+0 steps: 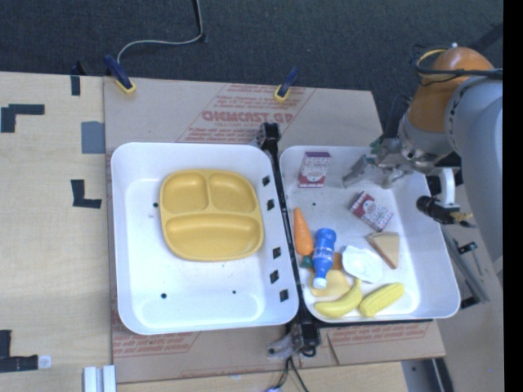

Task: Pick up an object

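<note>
Right, two white bins side by side on a cardboard sheet: left bin has a yellow divided plate sitting toward its upper middle, flat. Right bin holds all the small stuff. Small red-and-white carton near the top left corner, second red-and-white packet further right and lower, tilted. Orange carrot along the left wall, blue bottle with white cap just beside it, cap end down toward the banana. White round piece touching the bottle's right side, tan wedge just beside that, corn cob next to the banana at the bottom edge. Gripper is over the top part of the right bin, between the carton and the tilted packet, near both but touching neither; fingers look spread apart, nothing between them. Arm comes in from the right, orange band up top. Two yellow-blue clamps on the cardboard's far edge, cable trailing across the dark floor.
</note>
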Tool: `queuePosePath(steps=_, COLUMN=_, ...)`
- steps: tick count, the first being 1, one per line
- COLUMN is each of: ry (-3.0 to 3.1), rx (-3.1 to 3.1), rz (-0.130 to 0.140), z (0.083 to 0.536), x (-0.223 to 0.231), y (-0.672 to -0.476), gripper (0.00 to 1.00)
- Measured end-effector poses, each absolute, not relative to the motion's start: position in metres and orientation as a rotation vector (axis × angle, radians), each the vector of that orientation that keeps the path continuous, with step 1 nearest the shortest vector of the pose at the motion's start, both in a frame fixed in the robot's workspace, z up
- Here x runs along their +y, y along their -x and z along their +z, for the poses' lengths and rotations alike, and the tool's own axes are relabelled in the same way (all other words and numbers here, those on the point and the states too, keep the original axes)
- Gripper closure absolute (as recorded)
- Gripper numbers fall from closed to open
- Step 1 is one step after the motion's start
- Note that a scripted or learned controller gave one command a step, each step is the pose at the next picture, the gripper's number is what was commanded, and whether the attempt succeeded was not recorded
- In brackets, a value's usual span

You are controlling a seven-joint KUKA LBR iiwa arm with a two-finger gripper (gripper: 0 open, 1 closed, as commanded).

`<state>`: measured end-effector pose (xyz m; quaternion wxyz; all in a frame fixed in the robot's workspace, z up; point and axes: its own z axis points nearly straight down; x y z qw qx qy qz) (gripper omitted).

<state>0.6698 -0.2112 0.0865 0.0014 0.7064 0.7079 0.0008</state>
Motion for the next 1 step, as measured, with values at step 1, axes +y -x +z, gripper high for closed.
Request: queuePosePath(steps=1, ry=-2.217, rx=2.224, rz=0.003, z=0.0864, x=-0.2124, y=-0.6698, gripper=0.00)
